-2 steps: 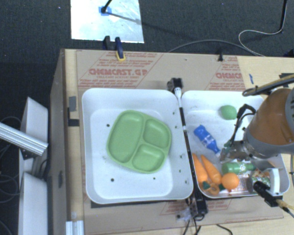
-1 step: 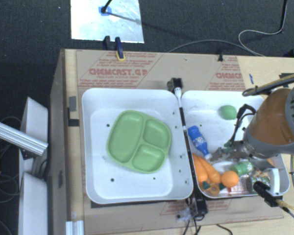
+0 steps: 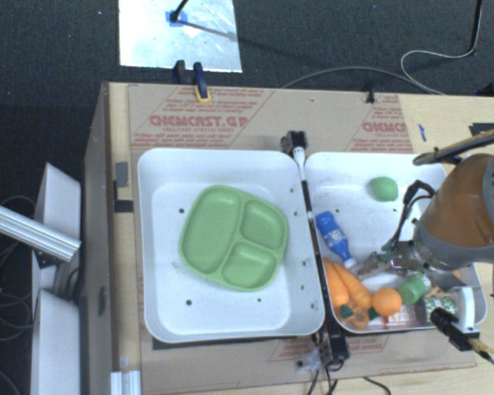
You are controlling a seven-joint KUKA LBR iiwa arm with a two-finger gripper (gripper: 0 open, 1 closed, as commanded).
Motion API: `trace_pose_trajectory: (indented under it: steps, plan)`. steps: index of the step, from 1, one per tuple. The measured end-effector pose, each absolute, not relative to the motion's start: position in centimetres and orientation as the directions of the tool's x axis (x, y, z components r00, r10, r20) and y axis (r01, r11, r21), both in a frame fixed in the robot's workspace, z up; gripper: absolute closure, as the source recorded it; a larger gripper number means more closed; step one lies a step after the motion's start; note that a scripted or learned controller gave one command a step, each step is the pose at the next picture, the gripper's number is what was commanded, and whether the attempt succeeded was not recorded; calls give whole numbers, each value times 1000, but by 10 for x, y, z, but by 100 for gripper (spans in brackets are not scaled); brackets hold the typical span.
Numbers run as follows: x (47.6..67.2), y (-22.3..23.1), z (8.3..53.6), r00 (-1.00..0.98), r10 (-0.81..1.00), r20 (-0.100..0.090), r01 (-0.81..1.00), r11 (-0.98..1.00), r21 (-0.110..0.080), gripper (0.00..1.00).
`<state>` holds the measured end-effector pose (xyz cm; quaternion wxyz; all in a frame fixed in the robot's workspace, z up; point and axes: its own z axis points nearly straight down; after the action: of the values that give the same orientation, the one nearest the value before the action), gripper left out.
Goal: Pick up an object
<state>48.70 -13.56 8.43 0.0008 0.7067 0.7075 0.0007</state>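
Landmark: right bin point(image 3: 346, 175), the white one on the arm's side. Left bin point(image 3: 160, 220) sits just beside it, touching along the shared rim, and holds a green divided tray point(image 3: 233, 237), tilted a bit off square.

Arm point(image 3: 469, 212) comes in over the right bin's right edge, orange band above the wrist. Gripper point(image 3: 384, 262) is low in the bin's near half, pointing toward the clutter there. Finger spacing: cannot tell, metal parts blur into the objects. Nothing visibly between them.

Objects in the right bin:
- green ball point(image 3: 384, 188), far half, alone, well apart from the gripper
- blue-and-white bottle point(image 3: 332, 234), against the rim shared with the left bin, lying at a slant
- carrots point(image 3: 346, 286), near-left corner, just beside the bottle's lower end
- orange point(image 3: 386, 301), near edge, next to the carrots
- green cup-like piece point(image 3: 412, 288), just right of the orange, under the wrist
- a packet with green print point(image 3: 439, 307), near-right corner, partly hidden

The gripper is closest to the carrots and orange; contact unclear.
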Motion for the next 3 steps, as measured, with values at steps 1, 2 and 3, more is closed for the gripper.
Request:
trace_pose_trajectory:
  steps: [1,2,3]
  plan:
    - [595,-105,85,-3,1000,0,1000,3,3,0]
    - [634,-154,85,-3,1000,-1,1000,3,3,0]
    - [635,-154,96,-7,1000,-3,1000,7,3,100]
